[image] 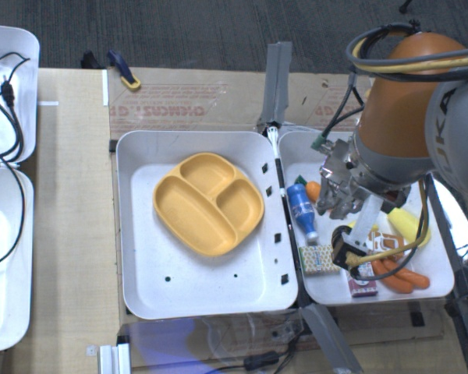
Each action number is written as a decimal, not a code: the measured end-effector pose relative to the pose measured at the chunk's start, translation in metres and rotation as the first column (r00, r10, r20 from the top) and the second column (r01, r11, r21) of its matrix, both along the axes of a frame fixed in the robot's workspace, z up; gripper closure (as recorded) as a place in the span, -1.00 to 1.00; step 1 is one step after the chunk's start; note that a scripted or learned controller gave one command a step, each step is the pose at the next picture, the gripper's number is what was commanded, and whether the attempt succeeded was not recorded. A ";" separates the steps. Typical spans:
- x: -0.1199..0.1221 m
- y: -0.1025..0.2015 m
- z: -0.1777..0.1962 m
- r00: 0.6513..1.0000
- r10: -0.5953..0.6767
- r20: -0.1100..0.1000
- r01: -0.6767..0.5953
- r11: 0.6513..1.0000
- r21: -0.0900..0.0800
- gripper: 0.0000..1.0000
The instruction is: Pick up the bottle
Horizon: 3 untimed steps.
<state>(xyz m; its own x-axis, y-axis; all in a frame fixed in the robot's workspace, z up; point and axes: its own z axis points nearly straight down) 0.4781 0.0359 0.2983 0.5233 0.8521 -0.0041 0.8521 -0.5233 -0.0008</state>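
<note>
Two white bins sit side by side on a bench. The left bin [140,232] holds a yellow divided plate [209,202]. The right bin [316,291] is crowded. The bottle [301,211], blue with a white cap, lies on its side along this bin's left wall, just beside the divider between the bins. The arm [409,107] reaches in from the right, and its hand [337,197] hangs low over the bin, just right of the bottle's upper end and apart from it. Nothing is seen between its parts, and whether it is wide or narrow cannot be told.

To do this step well, the hand probably needs to shift left until centred over the bottle's middle, turn so it closes across the bottle's narrow width, and leave room against the bin wall. The small patterned box [317,259] at the bottle's lower end could get in the way.

The arm covers much of the bin's centre. An orange thing [313,189] by the hand is partly hidden. Carrots [402,279] and a yellow item [404,223] lie lower right, tangled with other pieces that are hard to name
</note>
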 end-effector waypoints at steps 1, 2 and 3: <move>0.029 -0.001 0.022 0.851 -0.525 0.000 0.525 0.851 -0.003 1.00; 0.008 0.108 0.012 0.700 -0.714 0.004 0.714 0.700 0.000 1.00; 0.009 0.107 0.020 0.697 -0.717 0.007 0.717 0.697 -0.003 1.00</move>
<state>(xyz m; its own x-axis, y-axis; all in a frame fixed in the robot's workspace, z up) 0.4871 0.1428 0.3184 0.9757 0.2189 -0.0033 0.2190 -0.9757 0.0063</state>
